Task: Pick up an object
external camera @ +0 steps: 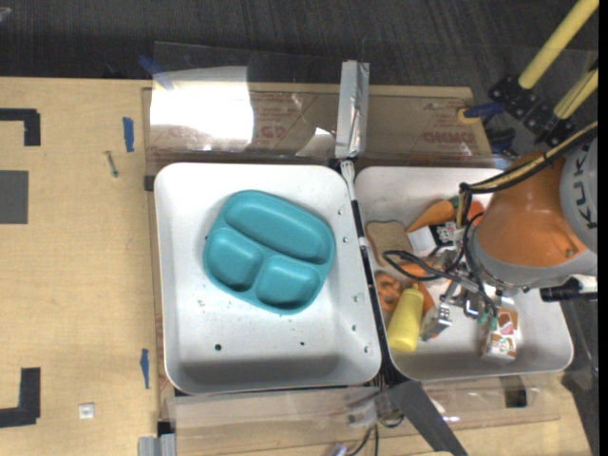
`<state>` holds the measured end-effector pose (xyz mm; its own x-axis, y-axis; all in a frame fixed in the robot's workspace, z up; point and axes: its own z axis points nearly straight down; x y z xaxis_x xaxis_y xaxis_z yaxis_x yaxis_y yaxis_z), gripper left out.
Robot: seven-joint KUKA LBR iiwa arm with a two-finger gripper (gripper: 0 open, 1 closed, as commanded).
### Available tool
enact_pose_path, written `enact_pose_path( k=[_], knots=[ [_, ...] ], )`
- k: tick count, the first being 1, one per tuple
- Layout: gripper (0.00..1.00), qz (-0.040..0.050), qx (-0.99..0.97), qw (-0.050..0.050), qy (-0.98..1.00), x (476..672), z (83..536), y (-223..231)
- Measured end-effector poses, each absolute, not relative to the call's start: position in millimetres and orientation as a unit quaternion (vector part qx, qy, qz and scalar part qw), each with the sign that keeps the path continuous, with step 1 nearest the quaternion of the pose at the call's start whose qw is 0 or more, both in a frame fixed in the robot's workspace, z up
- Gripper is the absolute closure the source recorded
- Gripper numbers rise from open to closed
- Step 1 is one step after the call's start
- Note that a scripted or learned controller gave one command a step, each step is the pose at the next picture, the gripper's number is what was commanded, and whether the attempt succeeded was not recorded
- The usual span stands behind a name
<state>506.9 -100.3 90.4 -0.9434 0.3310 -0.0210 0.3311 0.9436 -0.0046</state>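
Yellow bottle (406, 317) lies lower-centre in right bin (546, 354), long axis near vertical, just left of gripper (454, 310); finger state unreadable.

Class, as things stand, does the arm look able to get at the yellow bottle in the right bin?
Probably yes. The yellow bottle lies uncovered near the right bin's left wall, and the gripper hangs just beside it, though clutter crowds its top end.

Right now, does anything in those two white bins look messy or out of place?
Only mildly. The right bin is a jumble: a yellow bottle, a small carton and orange items lie heaped and tilted beneath the arm. The left bin holds a teal divided tray, sitting askew.
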Motion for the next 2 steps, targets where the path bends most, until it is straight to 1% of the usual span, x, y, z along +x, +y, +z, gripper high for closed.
enact_pose_path(
  k=[1, 2],
  knots=[
    [0.0, 0.0001, 0.219, 0.004, 0.976, 529.2, 123.9, -97.6],
    [0.0, -0.0008, 0.344, 0.009, 0.939, 489.2, 89.6, -99.3]
  ],
)
